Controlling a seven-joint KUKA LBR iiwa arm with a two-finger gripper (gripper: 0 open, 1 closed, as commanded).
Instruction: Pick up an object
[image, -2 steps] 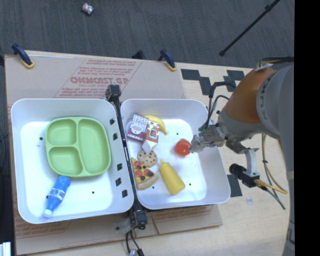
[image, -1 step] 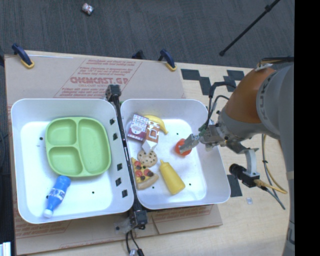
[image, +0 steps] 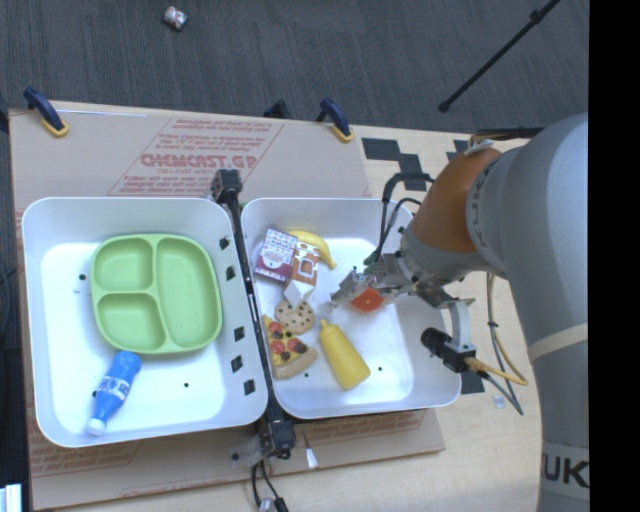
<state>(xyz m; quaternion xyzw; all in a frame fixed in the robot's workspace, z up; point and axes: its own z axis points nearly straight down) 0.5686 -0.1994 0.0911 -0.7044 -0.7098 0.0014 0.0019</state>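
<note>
Now hand (image: 358, 291) over red object (image: 368, 299) near right bin's (image: 432, 396) far wall; grip unclear.

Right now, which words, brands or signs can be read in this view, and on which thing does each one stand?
"CHEMCAST GP": red print on the cardboard sheet under the bins; the smaller red lines around it are too blurred to read.
"UK": letters on the arm's base, cut off by the edge.
Dark red snack packet: print too small to read.
</note>
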